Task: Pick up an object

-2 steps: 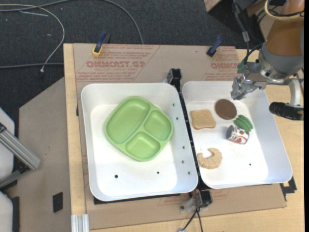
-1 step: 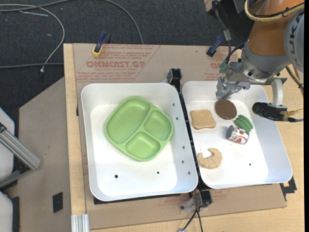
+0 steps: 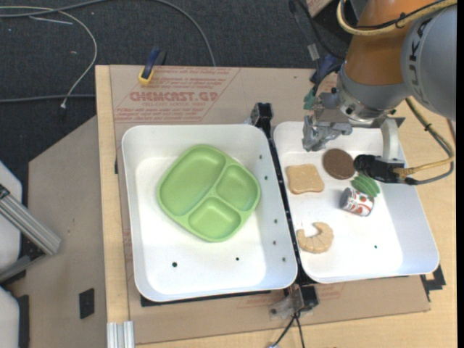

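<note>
Toast [image 3: 304, 178] lies at the left side of the right bin [image 3: 406, 245], a brown disc [image 3: 337, 164] just beside it. The tool [image 3: 317, 135] hangs over the bin's far left corner; its grip I cannot tell. A green plate [image 3: 209, 192] sits in the left bin [image 3: 145, 216].
</note>
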